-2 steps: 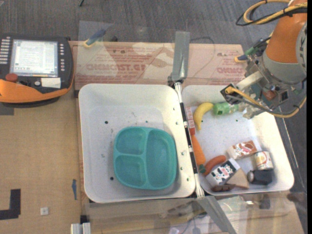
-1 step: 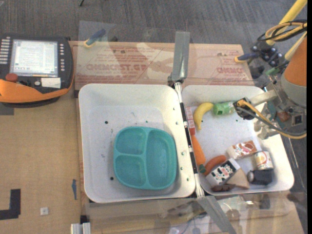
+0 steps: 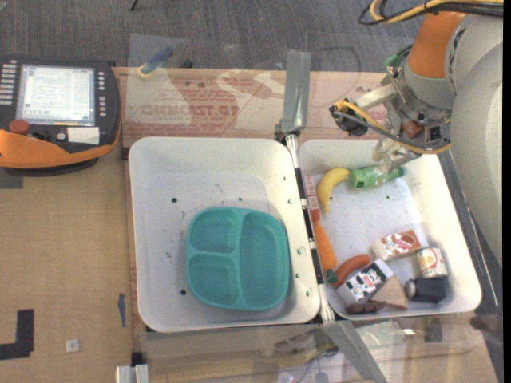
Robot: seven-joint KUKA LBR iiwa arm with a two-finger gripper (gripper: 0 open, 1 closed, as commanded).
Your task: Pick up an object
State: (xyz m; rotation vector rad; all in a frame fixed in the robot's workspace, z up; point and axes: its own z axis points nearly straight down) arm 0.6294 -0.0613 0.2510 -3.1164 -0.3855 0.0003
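The right bin (image 3: 447, 214) holds several small items. A yellow banana (image 3: 330, 186) and a green bottle-like object (image 3: 372, 176) lie near its back wall. Along its left wall lies an orange carrot (image 3: 323, 247). A red sausage (image 3: 352, 267), a black-and-white box (image 3: 367, 282), a tan wedge (image 3: 391, 295), a black object (image 3: 429, 288), a small can (image 3: 429, 262) and a red-and-white packet (image 3: 397, 244) crowd the front. My gripper (image 3: 391, 156) hangs at the bin's back edge, right above the green object's right end; I cannot tell whether it touches it.
The left bin (image 3: 152, 174) holds a teal divided plate (image 3: 238, 258). An orange and grey teach pendant (image 3: 56, 110) rests on the bench at far left. Yellow and black cables (image 3: 355, 114) trail from the wrist over the back of the right bin.
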